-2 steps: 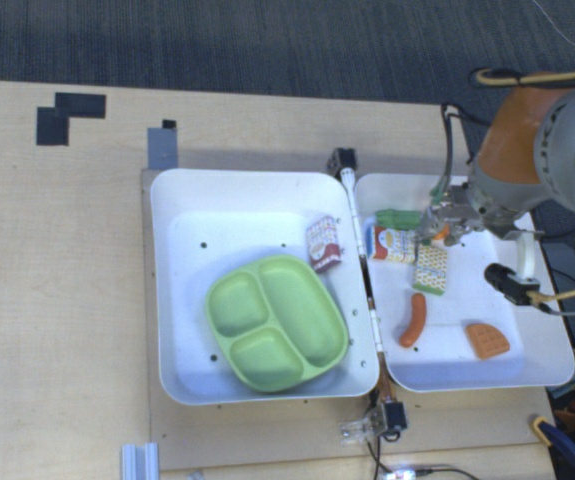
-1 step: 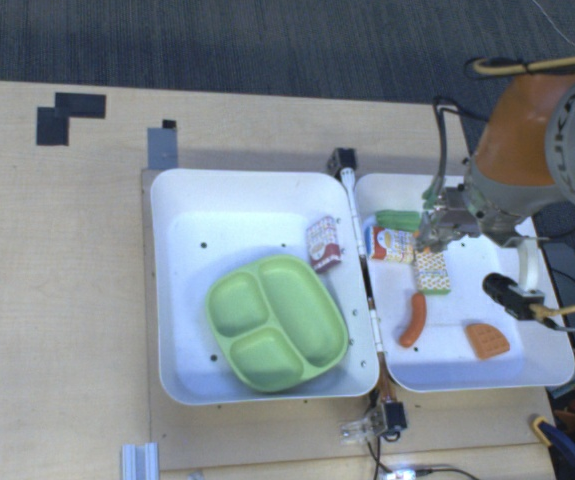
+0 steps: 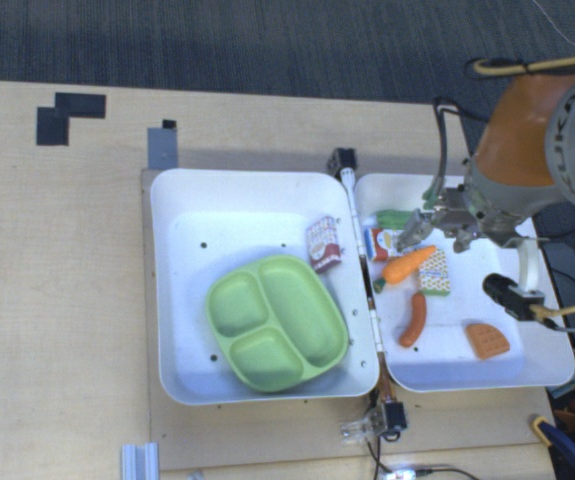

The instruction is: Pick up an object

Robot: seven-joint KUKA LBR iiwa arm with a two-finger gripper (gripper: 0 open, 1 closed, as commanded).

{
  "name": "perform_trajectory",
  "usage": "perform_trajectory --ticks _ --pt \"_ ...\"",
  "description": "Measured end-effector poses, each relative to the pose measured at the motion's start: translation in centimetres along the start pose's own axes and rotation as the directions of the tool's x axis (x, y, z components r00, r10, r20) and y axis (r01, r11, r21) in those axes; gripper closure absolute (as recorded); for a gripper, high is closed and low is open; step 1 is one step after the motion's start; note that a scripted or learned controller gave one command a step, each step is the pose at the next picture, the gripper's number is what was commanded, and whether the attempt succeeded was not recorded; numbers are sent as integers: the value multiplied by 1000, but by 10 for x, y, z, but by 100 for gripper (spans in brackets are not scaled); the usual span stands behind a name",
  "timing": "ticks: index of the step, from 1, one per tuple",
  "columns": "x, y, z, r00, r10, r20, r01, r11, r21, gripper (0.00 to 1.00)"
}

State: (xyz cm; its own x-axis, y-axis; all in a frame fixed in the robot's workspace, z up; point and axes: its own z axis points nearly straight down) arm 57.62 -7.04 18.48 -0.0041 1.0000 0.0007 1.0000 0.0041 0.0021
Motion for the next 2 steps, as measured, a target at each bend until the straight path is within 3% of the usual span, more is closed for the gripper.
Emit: perform_trajectory --ticks 1,2 --pt "-13 18 87 1000 1 2 -1 1000 -10 0" --pt "-14 20 75 1000 1 5 -1 1000 -14 100"
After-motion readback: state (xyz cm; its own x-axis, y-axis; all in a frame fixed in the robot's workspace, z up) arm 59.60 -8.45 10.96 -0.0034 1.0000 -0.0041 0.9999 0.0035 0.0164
